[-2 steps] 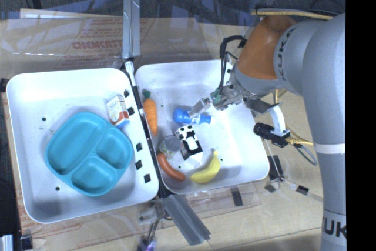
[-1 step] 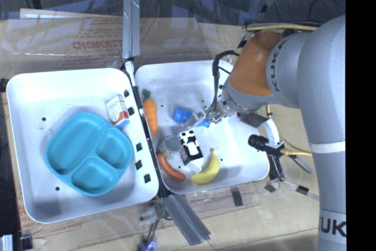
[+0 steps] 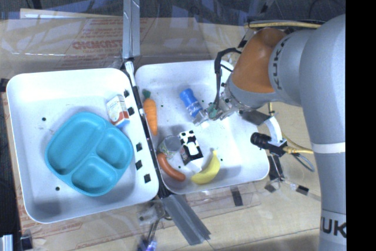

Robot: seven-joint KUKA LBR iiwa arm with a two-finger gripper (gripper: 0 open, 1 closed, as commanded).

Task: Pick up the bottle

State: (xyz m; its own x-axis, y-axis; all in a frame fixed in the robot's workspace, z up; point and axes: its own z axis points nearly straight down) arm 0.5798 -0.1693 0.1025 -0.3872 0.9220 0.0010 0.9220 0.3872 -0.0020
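Camera view showed the blue bottle [image 3: 189, 99] lying in the right bin [image 3: 249, 170], just beside our gripper [image 3: 212, 112]. We could not tell its grip. We needed to come straight down over the bottle's middle

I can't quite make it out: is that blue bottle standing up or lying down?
Lying down: the blue bottle rests on its side on the right bin floor.
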